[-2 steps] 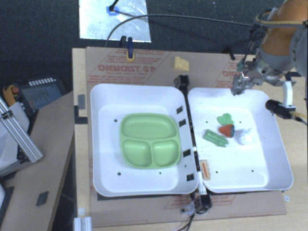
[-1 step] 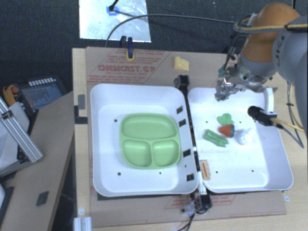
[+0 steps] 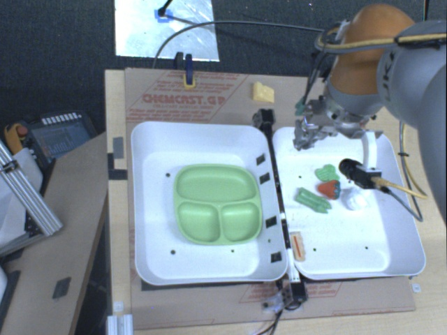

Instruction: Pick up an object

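Beyond the table's right bin (image 3: 391, 257), my pincer (image 3: 305, 139), grip state unclear, may miss the clustered toy vegetables (image 3: 323, 187) below it.

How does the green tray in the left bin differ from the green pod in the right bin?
The tray is pale green, the pod darker. The tray is broad, with three compartments; the pod is small and slim. The tray lies alone in its bin; the pod lies close to other small items. Both lie flat.
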`<state>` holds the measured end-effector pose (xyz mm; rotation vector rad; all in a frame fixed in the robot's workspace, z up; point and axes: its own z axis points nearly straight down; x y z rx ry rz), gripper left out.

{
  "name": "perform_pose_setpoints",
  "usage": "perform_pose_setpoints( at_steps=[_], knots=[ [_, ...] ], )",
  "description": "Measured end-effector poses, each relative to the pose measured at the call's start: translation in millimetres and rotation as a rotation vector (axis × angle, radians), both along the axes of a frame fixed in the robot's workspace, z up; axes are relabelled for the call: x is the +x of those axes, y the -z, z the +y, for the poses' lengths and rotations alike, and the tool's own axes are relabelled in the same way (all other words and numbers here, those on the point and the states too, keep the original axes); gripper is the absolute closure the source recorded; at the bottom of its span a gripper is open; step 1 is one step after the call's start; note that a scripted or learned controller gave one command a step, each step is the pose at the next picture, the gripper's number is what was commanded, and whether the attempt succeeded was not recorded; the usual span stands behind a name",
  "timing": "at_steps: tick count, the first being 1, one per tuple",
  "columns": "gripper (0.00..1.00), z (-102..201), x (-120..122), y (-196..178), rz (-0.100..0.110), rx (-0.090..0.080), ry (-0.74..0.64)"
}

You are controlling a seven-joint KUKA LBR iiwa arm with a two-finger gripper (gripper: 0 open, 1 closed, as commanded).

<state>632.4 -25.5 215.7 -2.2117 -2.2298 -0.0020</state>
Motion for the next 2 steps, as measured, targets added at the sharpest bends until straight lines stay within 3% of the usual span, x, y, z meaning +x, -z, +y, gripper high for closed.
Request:
perform_pose_setpoints(
  at_steps=[2],
  knots=[
    [1.00, 106.7, -44.4, -12.4, 0.002, 0.000, 0.000]
  ],
)
